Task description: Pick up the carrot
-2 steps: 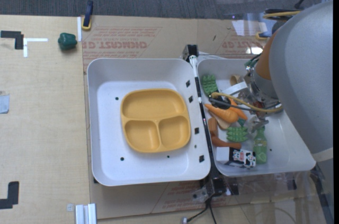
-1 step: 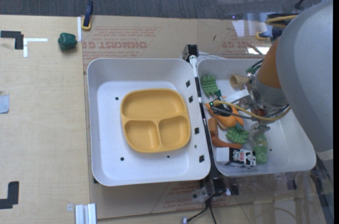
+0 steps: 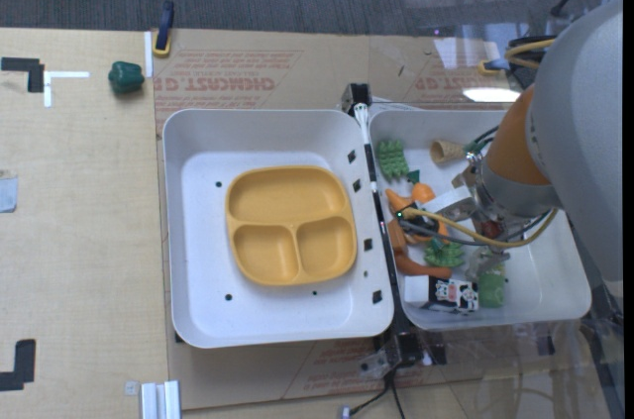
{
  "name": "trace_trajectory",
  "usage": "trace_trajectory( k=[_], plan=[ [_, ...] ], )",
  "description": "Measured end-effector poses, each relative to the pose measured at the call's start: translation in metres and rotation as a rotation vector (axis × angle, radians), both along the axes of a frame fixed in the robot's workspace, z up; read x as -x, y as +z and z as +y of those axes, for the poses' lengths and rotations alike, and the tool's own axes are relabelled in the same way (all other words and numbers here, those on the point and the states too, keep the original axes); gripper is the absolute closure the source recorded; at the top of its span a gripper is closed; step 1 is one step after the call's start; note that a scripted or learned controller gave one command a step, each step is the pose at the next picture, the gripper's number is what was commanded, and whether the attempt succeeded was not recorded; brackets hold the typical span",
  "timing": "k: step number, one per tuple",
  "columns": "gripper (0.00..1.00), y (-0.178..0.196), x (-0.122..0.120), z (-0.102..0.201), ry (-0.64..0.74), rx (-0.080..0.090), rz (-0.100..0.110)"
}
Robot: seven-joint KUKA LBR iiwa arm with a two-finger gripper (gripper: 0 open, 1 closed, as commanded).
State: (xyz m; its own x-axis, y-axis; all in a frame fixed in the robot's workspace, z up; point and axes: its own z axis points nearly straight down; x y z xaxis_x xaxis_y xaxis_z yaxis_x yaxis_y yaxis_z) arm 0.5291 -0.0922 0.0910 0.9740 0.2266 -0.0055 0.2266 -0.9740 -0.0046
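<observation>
Two-finger gripper (image 3: 482, 244) low at frame's right-centre, fingers' state can't tell; approach the orange tapered carrot (image 3: 407, 209) w/ care, avoiding green plastic veg (image 3: 443, 254) beside it.

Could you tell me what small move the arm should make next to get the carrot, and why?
Probably a short shift toward the left wall of the right bin, then down. The gripper sits over the toy pile, while the carrot lies a little further left against that wall, crowded by green toys. Centring over it first should help.
</observation>
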Motion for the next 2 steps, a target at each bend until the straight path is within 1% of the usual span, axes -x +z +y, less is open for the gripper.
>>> trace_trajectory(
  k=[1,2],
  plan=[
    [0.0,0.0,-0.071,-0.006,-0.02,0.002,0.0],
    [0.0,0.0,-0.03,-0.008,-0.014,0.0,0.001]
  ],
)
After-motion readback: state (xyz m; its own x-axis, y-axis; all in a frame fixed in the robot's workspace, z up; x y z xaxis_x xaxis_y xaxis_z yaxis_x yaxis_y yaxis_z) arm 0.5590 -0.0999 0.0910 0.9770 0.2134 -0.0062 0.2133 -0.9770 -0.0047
